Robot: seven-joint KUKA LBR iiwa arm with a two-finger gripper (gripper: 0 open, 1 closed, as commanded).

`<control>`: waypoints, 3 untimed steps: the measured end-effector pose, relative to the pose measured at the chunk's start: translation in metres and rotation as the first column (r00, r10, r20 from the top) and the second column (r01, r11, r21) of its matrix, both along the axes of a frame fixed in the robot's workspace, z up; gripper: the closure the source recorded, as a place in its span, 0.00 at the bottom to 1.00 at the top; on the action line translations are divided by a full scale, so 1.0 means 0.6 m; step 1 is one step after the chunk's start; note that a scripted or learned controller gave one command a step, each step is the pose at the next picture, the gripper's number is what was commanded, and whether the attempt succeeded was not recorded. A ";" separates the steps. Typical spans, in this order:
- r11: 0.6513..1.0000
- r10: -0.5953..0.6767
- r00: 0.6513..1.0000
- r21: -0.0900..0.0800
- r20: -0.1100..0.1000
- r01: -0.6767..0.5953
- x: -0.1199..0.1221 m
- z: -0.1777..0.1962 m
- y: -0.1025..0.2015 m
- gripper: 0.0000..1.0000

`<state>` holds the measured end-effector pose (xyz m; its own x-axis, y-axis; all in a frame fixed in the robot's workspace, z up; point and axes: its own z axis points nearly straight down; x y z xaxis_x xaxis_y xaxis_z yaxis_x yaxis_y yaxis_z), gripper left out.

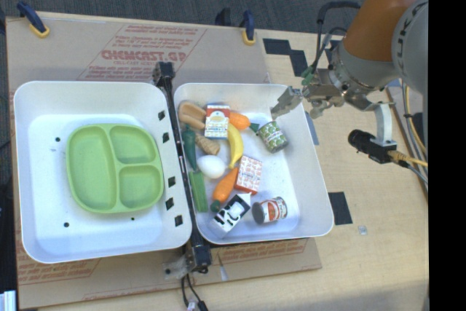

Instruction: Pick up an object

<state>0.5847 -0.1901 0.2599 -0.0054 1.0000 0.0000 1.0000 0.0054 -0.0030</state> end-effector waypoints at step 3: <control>1.000 0.001 1.000 -0.001 -0.002 -0.001 -0.155 -0.085 -0.036 0.00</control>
